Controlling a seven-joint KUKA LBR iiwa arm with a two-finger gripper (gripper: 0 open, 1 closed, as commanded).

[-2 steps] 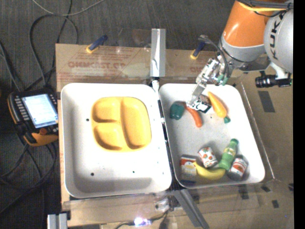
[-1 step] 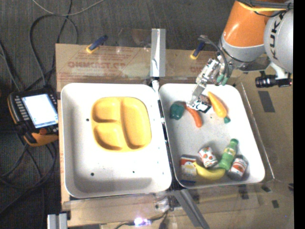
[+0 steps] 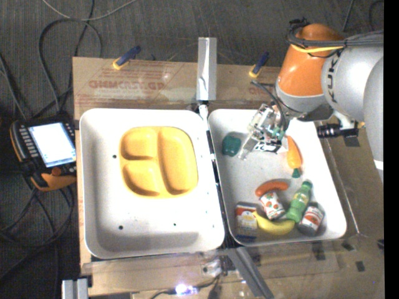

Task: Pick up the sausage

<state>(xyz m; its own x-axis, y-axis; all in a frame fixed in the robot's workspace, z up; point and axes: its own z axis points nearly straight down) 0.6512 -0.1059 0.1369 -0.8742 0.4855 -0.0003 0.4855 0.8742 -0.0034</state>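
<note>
A grey arm (image 3: pixel 349 73) with an orange band reaches in from the right above 2 shallow white bins. The left bin (image 3: pixel 100 217) carries a yellow divided tray (image 3: pixel 159 161). Over the upper part of the right bin (image 3: pixel 333 185), the gripper (image 3: pixel 265 132) hangs with nothing visibly between its fingers; whether they are spread or pressed together cannot be told. The sausage (image 3: pixel 272 187) lies well below the gripper, just above a small can (image 3: pixel 272 205). Nearby sit a banana (image 3: pixel 276 227), a green bottle (image 3: pixel 300 201), a carrot (image 3: pixel 293 152) and a green block (image 3: pixel 231 144).
</note>
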